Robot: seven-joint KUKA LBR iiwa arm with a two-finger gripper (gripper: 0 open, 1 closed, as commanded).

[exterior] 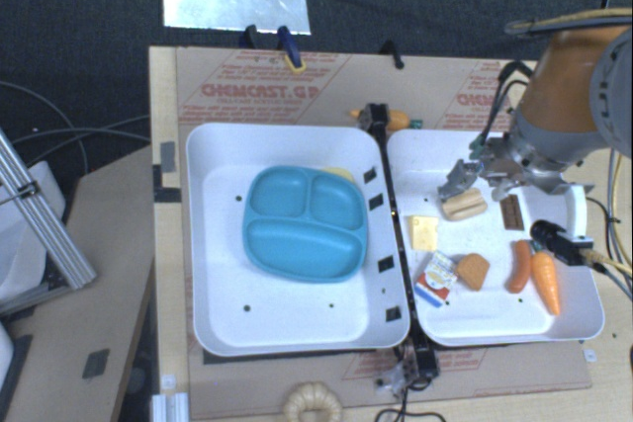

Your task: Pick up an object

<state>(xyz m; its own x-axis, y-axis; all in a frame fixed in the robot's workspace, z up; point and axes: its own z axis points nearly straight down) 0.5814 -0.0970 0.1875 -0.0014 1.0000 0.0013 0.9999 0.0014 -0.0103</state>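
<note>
We see a robot laboratory or test cell, not a home. The bench [326, 74] is covered with a cardboard sheet printed "CHEMCAST GP", held by clamps [289, 47] at its far edge. Two white bins [213, 242] sit side by side on it, joined by black clips. An industrial arm [574, 104] with an orange band reaches in from the right. Aluminium framing [35, 212] stands at the left, loose cables [79, 128] run over the dark carpet, and toy food [544, 280] lies in the right bin.
</note>
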